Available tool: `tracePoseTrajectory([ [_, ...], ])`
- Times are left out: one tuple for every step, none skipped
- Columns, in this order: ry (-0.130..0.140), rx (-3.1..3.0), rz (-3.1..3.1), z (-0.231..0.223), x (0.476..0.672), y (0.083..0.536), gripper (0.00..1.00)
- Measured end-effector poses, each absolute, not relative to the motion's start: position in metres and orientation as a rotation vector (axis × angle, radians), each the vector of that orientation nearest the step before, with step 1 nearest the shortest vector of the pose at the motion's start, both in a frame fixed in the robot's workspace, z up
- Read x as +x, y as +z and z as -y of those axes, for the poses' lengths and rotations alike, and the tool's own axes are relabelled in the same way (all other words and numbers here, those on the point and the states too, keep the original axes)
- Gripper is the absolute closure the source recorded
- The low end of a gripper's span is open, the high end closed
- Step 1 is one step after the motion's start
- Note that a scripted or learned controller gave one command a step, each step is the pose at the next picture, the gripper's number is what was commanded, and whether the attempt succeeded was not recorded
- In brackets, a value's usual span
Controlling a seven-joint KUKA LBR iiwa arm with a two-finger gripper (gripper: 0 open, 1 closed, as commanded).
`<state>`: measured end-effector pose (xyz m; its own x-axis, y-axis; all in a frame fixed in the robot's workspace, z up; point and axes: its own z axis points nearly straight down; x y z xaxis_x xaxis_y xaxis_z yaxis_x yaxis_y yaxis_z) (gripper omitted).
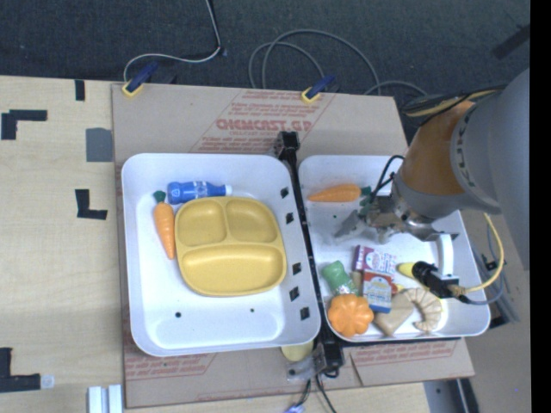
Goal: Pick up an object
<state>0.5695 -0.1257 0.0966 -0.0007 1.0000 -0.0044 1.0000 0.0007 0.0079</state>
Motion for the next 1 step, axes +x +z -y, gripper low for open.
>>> tracePoseTrajectory([
  [-0.029, 2.232, -2.239, 0.1059, 0.6661, 0.0852, 0.00],
])
